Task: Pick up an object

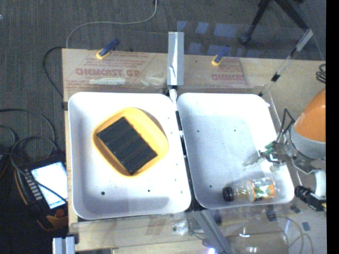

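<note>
A clear plastic bottle [253, 190] with a black cap and an orange-green label lies on its side in the near right corner of the right bin [222, 115]. In the left bin [87, 194] rests a yellow sponge-like block with a black ribbed top [128, 144]. My gripper [266, 155] hangs low at the right bin's right wall, just above and behind the bottle, below the orange-banded arm [315, 126]. Nothing visible is held in it.
Behind the bins stands a transparent panel with a metal post [175, 62] and two yellow-blue clamps [107, 48]. A tablet [47, 181] and cables lie on the floor to the left. Cables hang by the arm at the right.
</note>
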Robot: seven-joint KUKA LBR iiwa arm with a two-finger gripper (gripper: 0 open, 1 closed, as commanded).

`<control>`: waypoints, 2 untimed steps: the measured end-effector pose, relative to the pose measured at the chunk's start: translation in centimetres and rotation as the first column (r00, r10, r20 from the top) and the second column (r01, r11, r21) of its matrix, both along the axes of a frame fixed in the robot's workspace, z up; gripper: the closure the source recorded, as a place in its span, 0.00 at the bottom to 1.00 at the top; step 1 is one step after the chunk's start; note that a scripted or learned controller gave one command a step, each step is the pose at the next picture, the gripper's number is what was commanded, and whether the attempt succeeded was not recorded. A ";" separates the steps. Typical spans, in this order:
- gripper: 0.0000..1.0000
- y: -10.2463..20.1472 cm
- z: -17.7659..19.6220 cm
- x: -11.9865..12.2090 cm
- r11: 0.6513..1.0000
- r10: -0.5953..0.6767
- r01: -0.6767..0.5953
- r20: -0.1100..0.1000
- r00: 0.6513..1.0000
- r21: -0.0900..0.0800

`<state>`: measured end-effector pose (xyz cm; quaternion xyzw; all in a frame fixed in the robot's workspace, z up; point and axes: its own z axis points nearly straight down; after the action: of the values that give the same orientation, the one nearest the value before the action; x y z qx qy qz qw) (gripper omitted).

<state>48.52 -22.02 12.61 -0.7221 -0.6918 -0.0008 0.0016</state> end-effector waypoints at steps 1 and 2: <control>0.00 9.0 -3.4 0.8 0.988 0.154 -0.153 0.015 0.988 -0.012; 0.00 5.9 8.9 2.7 0.996 -0.086 0.086 0.000 0.996 -0.007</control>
<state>51.18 -16.10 21.52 -0.7510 -0.6603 0.0015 -0.0011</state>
